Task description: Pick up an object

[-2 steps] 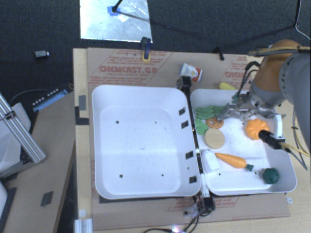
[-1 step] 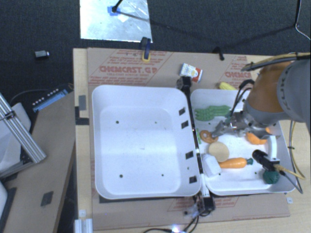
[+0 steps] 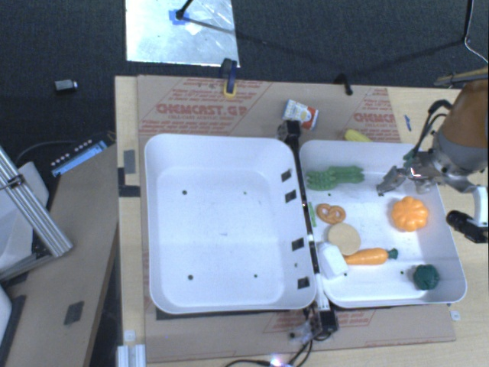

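Gripper: gripper [image 3: 391, 180] hangs low over the right bin [image 3: 451, 239] near its 1 o'clock corner, fingers spread and nothing between them.
Arm: grey with an orange band [image 3: 467, 117], entering from 3 o'clock.
Nearest object: orange pumpkin [image 3: 409, 213], just at 5 o'clock of the gripper, apart from it.
Other objects in right bin: green pea pod piece [image 3: 335, 177] toward 11 o'clock; pretzel [image 3: 331, 213] at the left side; tan round disc [image 3: 344, 238] below it; carrot [image 3: 368, 257] beside the disc; white block [image 3: 333, 261] at 7 o'clock; dark green broccoli [image 3: 426, 276] at 5 o'clock.
Left bin: left bin [image 3: 164, 167] sits touching the right one along a clipped seam.
Counter: counter [image 3: 127, 228] is covered by brown printed cardboard [image 3: 199, 102]; a yellow item [image 3: 356, 136] lies on it past the right bin's far rim.
Room: dark carpet floor [image 3: 61, 21] with a shiny square sheet [image 3: 182, 21] at 12 o'clock.
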`<state>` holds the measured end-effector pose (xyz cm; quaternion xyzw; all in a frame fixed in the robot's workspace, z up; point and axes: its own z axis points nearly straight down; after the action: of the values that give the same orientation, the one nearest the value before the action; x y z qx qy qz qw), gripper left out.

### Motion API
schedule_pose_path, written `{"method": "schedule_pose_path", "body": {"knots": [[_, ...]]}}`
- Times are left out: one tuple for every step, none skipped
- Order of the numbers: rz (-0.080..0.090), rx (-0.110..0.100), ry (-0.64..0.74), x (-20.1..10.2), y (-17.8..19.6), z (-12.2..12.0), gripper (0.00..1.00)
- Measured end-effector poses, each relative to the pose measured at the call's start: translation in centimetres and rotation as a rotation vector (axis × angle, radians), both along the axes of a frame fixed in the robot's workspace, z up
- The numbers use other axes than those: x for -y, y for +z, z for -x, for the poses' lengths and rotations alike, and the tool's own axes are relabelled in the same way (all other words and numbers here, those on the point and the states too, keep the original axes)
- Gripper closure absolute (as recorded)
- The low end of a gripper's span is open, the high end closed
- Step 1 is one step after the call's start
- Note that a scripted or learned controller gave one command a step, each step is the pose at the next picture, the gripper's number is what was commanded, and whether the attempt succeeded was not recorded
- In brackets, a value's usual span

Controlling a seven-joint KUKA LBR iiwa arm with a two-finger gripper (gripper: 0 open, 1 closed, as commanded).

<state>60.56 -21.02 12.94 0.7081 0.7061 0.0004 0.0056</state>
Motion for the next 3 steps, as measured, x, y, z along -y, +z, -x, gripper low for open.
{"method": "schedule_pose_path", "body": {"knots": [[-0.007,-0.010,0.003,-0.3,-1.0,4.2,0.00],[-0.006,-0.003,0.005,-0.3,0.2,3.9,1.00],[0.000,0.012,0.009,-2.3,28.4,3.1,1.00]]}}
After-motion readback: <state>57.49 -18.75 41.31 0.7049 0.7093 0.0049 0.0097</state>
